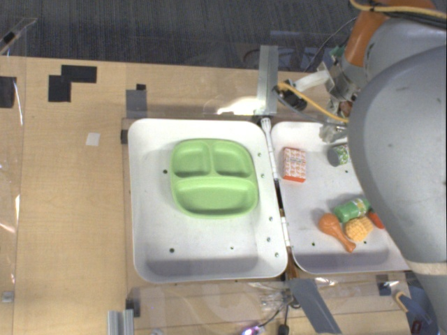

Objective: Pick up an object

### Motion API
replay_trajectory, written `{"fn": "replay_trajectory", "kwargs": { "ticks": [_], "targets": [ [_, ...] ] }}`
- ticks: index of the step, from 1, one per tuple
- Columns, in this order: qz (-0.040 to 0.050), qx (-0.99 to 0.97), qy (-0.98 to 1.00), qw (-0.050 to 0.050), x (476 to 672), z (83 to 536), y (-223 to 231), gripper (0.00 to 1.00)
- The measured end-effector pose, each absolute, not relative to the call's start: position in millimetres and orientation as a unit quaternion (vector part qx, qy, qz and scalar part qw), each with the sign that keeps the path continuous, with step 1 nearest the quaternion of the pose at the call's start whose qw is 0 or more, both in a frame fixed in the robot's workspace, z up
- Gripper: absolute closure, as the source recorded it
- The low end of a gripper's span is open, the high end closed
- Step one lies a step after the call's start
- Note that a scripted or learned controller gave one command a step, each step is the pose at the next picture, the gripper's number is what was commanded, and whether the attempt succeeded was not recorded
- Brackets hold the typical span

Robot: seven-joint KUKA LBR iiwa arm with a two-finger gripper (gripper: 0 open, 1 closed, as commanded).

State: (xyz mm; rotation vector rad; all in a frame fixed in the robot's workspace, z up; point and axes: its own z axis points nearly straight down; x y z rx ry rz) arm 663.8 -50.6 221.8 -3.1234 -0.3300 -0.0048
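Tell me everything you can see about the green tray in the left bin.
The green tray looks like smooth light-green plastic, a rounded rectangle with three hollows: two small ones on its far side and one wide one on its near side. It lies flat, open side up, about the middle of the left bin, resting on the bin's floor. Nothing lies in it and nothing else touches it.

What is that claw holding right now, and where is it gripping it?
It cannot be told: the claw hangs over the right bin, with nothing visibly between its tips.
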Motion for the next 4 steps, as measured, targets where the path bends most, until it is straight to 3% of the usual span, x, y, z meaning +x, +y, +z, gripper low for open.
{"fn": "replay_trajectory", "kwargs": {
  "ticks": [1,2,4],
  "targets": [
    [-0.0009,-0.995,-0.103,0.000,664.1,185,-49,1.00],
    [-0.0015,-0.995,-0.103,0.001,661.0,202,-37,1.00],
    [-0.0013,-0.995,-0.103,0.001,662.5,186,-33,1.00]
  ]
}}
